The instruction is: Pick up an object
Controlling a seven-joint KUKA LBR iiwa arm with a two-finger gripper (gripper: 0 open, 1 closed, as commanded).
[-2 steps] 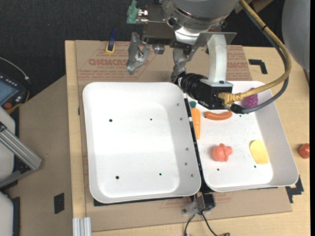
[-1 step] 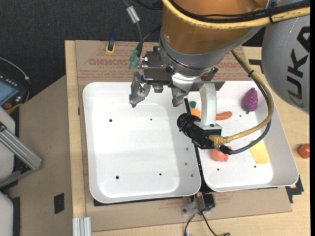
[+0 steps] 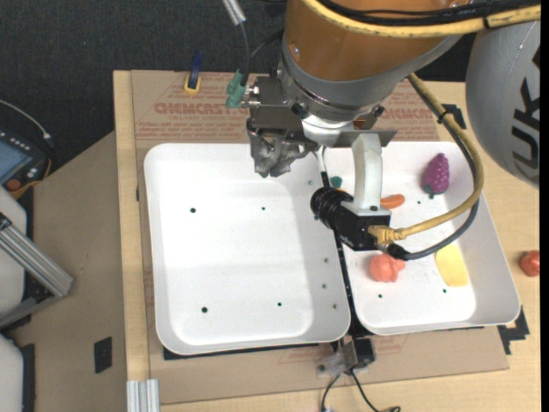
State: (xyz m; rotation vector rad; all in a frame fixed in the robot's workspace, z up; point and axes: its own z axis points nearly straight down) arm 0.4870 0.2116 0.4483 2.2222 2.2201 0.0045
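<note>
Gripper [image 3: 273,163] positioned over the left bin [image 3: 171,230].
Whether its fingers are apart cannot be told; purple grapes [image 3: 437,173] are seen in the right bin [image 3: 493,273].

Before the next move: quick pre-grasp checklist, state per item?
1. Hand over a target: not ok. It sits above the left bin, near its top right corner, with no object under it.
2. Something held between the fingers: cannot tell; no object visible at the tips.
3. Pickable objects present: ok. Purple grape bunch, orange carrot-like piece, pink-red lump and yellow piece lie in the right bin.
4. Objects spaced apart for a grasp: ok, none touching.
5. Cable clearance: not ok. The yellow hose hangs across the right bin, over the objects.
</note>
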